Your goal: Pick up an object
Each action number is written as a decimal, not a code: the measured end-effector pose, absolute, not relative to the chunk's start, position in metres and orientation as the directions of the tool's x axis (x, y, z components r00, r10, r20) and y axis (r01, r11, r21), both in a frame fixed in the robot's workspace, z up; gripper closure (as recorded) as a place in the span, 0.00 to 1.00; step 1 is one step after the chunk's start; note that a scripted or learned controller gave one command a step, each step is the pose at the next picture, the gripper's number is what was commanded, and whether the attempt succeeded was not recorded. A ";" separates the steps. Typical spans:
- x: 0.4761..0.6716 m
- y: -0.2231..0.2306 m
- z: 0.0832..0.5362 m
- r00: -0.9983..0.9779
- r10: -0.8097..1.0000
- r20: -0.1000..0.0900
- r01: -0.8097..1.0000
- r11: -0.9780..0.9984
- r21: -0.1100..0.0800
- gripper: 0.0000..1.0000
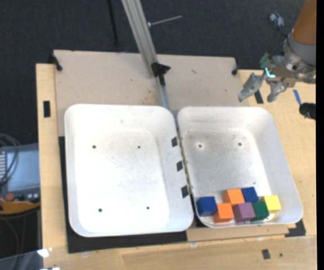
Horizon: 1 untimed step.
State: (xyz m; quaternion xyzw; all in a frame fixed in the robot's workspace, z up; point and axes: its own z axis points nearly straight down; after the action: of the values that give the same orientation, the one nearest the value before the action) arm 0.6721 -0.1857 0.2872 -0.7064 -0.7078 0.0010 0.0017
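The gripper (262, 88), fingers apart and holding nothing, hangs above the far edge of the right bin (274, 134), where 7 coloured cubes (238, 205) sit together in the near corner.

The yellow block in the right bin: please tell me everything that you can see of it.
The yellow block is a small plain cube, matte, maybe wood or foam. It sits flat in the near right corner of the right bin, at the right end of the block cluster. It touches the green block on its left. The claw hangs far off, above the bin's far edge.
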 end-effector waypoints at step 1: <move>0.672 -0.187 0.291 -0.004 1.000 -0.004 1.000 0.004 0.000 0.00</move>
State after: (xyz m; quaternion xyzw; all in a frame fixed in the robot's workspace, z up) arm 0.6724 -0.1869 0.2908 -0.7057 -0.7085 0.0014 -0.0014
